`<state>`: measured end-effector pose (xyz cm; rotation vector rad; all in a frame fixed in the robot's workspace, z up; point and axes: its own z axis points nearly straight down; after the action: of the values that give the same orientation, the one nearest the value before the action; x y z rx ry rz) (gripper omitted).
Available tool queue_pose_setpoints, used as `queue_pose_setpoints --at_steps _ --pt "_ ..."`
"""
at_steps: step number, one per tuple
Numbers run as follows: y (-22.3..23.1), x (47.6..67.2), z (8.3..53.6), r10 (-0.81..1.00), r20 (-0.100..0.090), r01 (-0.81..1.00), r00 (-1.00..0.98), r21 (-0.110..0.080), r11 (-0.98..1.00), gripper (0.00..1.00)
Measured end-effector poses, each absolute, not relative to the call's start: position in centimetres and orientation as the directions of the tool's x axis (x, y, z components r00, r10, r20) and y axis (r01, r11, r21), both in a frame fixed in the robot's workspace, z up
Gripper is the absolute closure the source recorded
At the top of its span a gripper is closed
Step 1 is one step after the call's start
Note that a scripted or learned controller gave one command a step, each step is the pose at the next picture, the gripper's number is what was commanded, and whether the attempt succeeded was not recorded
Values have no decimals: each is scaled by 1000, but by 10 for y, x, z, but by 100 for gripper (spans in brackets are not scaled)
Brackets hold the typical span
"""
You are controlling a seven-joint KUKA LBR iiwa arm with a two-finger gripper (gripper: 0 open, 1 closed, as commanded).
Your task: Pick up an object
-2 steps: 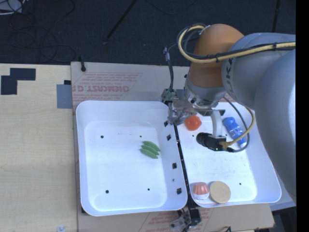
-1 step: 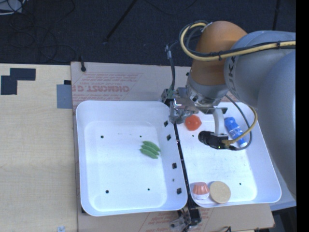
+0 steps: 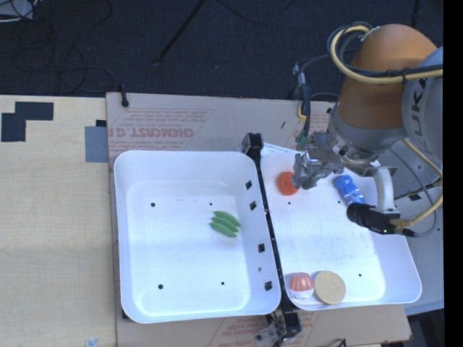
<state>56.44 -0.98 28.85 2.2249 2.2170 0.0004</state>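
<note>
Claw over right bin, approaching a pick.
Left bin: green pea-pod toy (image 3: 225,223). Right bin: small orange-red round object (image 3: 287,185) just beside claw (image 3: 307,172); finger state unreadable. Risk: off-centre descent nudges it away.

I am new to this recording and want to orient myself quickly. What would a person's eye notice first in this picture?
First comes the grey arm with its orange band, reaching in from the right, its gripper over the right bin beside an orange-red object. Next, the green object lying alone in the left bin. A tan disc sits at the right bin's near edge.
</note>
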Motion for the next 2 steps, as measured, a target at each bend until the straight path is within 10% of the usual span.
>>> queue_pose_setpoints --at_steps 2 --pt "-10 566 303 1000 0 1000 0 -8 0 100"
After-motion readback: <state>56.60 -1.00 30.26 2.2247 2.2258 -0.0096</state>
